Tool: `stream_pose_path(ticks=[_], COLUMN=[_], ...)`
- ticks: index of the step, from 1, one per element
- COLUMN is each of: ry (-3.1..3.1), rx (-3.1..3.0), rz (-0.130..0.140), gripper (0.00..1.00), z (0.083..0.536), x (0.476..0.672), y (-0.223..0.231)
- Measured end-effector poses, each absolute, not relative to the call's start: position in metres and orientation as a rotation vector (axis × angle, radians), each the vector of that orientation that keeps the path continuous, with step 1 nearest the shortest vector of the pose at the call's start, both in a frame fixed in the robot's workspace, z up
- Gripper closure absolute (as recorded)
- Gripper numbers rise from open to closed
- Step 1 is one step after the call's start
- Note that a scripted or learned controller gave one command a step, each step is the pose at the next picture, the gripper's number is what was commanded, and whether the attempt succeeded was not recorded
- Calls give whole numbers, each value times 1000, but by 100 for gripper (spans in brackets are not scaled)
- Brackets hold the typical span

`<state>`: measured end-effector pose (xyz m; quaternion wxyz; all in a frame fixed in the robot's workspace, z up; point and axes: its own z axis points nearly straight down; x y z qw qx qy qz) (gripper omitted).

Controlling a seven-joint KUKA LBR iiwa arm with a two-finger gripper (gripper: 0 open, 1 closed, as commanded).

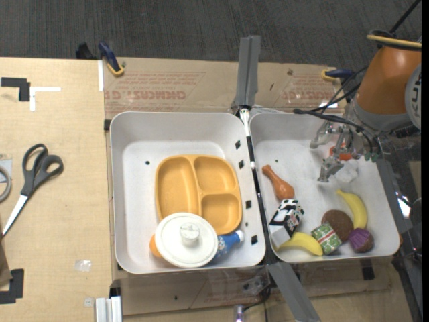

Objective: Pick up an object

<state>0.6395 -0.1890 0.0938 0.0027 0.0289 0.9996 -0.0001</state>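
- Camera view: the claw [333, 158] hangs over the upper right part of the right bin [295, 123], near its far wall; whether it is open or closed I cannot tell
- Just under the claw lies a pale, clear object [346, 174] on the bin floor
- Lower in the same bin: two bananas [355, 206] [301, 244], a brown round thing [337, 221], a purple piece [362, 239], a green block [326, 237], a black-and-white carton [287, 215], an orange drumstick shape [277, 181]
- The left bin [127, 146] carries a yellow divided tray [198, 190] and a white lid [186, 239]
- Scissors [30, 176] lie on the bench [53, 247], well left
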Motion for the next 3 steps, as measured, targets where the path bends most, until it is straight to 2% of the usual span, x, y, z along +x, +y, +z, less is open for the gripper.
stream_pose_path(ticks=[1, 2, 3], ry=[3125, 3121, 3132], rx=[288, 283, -142], rz=[1, -2, -2], gripper=[0, 100, 100], z=[93, 103, 207], x=[602, 604, 583], y=[-96, -96, -169])
